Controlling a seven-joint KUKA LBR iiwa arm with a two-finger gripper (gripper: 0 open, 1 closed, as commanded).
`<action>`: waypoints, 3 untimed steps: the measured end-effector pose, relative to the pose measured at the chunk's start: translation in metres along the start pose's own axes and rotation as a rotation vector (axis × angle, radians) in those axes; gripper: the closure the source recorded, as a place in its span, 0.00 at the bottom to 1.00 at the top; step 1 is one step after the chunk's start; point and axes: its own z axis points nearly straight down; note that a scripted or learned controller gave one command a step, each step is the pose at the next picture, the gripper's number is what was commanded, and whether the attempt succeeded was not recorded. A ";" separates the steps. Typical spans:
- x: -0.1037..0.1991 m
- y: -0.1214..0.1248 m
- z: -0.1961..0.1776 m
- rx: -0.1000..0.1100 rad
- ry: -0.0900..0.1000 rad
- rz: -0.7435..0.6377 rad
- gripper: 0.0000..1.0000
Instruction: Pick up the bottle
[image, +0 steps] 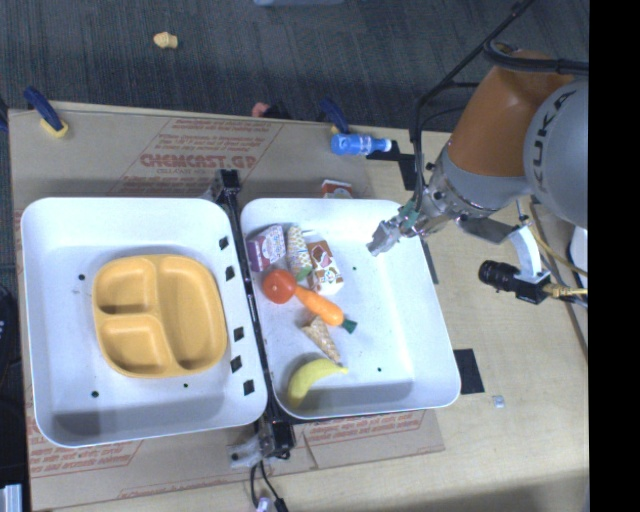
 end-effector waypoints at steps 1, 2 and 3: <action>-0.012 -0.084 -0.055 -0.002 -0.002 -0.035 1.00; 0.000 -0.119 -0.054 -0.001 0.000 -0.121 1.00; 0.001 -0.119 -0.027 -0.001 0.000 -0.252 1.00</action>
